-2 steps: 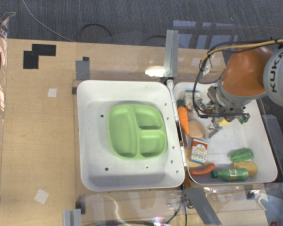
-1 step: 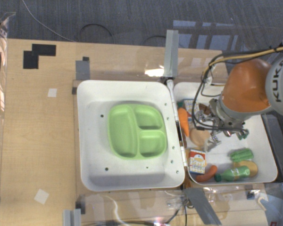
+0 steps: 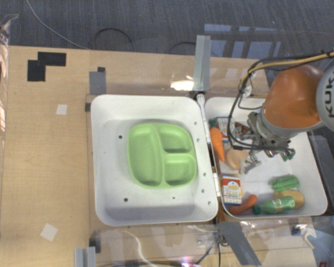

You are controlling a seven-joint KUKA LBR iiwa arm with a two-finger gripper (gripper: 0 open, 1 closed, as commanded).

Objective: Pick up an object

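Note:
My gripper (image 3: 255, 159) hangs low over the middle of the right bin (image 3: 317, 171), below the orange wrist band. Just left of it lie a pale round food item (image 3: 234, 159) and an orange carrot (image 3: 216, 142). Toward the bin's front sit a small printed box (image 3: 231, 191), a red sausage-like piece (image 3: 244, 204), a green bottle (image 3: 274, 206), a green vegetable (image 3: 284, 182) and a yellow-brown piece (image 3: 292, 196). Nothing shows between the fingers.
The left bin (image 3: 108, 204) holds a light green divided plate (image 3: 161, 154). A metal divider (image 3: 202, 65) stands behind the bins. Cables loop from the wrist over the right bin's back part.

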